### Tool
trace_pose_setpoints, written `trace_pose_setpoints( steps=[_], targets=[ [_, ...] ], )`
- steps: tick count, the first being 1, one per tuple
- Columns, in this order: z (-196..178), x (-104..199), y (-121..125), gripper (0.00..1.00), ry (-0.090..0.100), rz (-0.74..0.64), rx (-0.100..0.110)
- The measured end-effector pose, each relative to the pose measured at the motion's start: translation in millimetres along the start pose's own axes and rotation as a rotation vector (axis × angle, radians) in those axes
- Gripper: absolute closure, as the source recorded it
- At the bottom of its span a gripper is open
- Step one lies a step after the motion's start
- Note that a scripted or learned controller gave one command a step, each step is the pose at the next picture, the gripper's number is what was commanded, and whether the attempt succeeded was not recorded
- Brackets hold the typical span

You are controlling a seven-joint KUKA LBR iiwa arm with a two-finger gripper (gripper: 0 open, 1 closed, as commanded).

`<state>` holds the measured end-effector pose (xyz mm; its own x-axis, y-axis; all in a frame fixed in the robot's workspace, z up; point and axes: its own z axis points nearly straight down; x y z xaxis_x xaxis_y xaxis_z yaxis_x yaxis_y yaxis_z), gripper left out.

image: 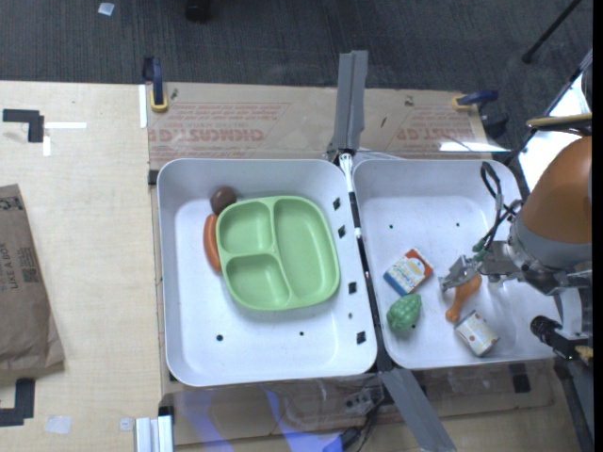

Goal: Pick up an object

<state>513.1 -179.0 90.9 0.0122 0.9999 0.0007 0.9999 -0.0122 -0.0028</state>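
Bag [24,285]: you see a brown paper bag lying flat on the bench at the far left, well apart from the bins.
Left bin [273,361]: it holds a green tray and two small things tucked at the tray's left side.
Tray [279,250]: it is green with three compartments, lies flat and sits slightly turned near the bin's middle.
Ball [223,199]: a dark brown round thing, touching the tray's upper left corner.
Orange piece [211,243]: a long orange shape, lying along the tray's left edge, partly under it.
Right bin [424,215]: you find four small things in its lower half, all near the gripper.
Carton [408,272]: a small white, blue and orange box, lying flat left of the gripper.
Green lump [404,314]: a bumpy green thing, just below the carton, near the bin's left wall.
Carrot [462,297]: an orange piece right at the gripper's tip; you cannot tell whether it is gripped or just touched.
Packet [476,333]: a small white box, tilted, just below the carrot.
Gripper [464,277]: it is low in the right bin over the carrot's upper end; you cannot tell how wide it stands.
Arm [563,205]: it reaches in from the right, its orange band above the wrist.
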Motion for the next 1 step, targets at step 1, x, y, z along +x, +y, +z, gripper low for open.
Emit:
trace_pose_setpoints(
  steps=[1],
  targets=[
    [-8.7,-0.9,-0.3,1.00,0.000,0.003,0.000]
  ],
)
